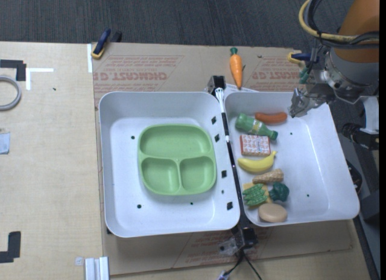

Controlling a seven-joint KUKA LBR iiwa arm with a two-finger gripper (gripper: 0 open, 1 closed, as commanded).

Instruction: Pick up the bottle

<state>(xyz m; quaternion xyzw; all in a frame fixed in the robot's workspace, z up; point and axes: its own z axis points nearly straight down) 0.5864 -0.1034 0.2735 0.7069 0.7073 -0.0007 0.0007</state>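
Observation:
The green bottle (255, 125) lies on its side in the upper left part of the right bin (319, 170), its neck pointing right and down. A red-orange sausage (271, 116) lies just behind it. My gripper (297, 108) hangs over the right bin's back edge, to the right of the bottle and clear of it, beyond the sausage's right end. Nothing shows in its grasp.
In the right bin, below the bottle, lie a red-and-white box (255, 145), a banana (257, 163), green vegetables (265, 194) and a tan round piece (272, 213). The left bin (114, 152) holds a green divided plate (177, 159). A toy carrot (235, 67) lies behind the bins.

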